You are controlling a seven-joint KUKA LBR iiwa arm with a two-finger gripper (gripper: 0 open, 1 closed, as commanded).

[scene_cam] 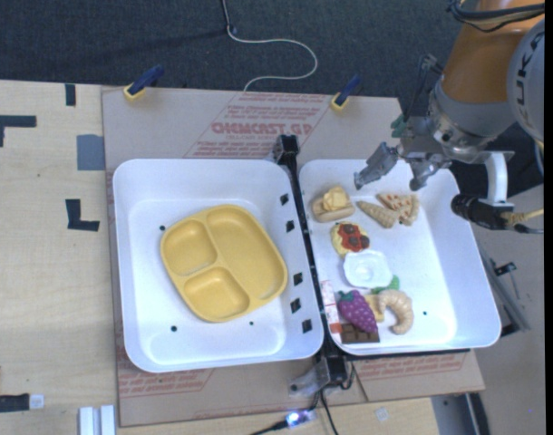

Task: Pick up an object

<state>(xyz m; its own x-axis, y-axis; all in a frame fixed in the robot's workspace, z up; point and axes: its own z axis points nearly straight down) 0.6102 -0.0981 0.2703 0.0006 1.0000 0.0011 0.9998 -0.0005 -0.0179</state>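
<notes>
The arm is running off the top and right edges, its upper part unseen. The purple grapes are covering part of a dark piece too small to identify. The surface is being cropped at the left.

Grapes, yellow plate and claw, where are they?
grapes [355,309]: camera view, middle of the bunch.
yellow plate [224,262]: camera view, central divider.
claw [399,168]: camera view, gap between its open fingertips.
</notes>
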